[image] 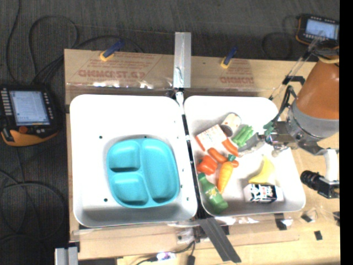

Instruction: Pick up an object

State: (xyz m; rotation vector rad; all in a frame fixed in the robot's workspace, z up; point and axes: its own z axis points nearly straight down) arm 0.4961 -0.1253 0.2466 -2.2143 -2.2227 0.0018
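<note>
The right bin (287,200) holds a jumble of toy food. A green piece (243,132) lies beside a small red and white box (208,137) and a tin (231,119). Below them are an orange pepper (207,164), a carrot (225,173), a yellow banana (263,171), a black and white carton (261,192) and a green vegetable (213,196). My gripper (255,142) reaches in from the right, low over the bin, just right of the green piece and above the banana. Nothing is visibly held.
The left bin (88,126) carries a blue divided plate (143,171). A metal post (182,59) stands behind the seam between the bins. The arm's orange band (325,93) hangs over the right bin's far right corner. Handheld consoles sit at the far left (25,112) and top right (319,29).
</note>
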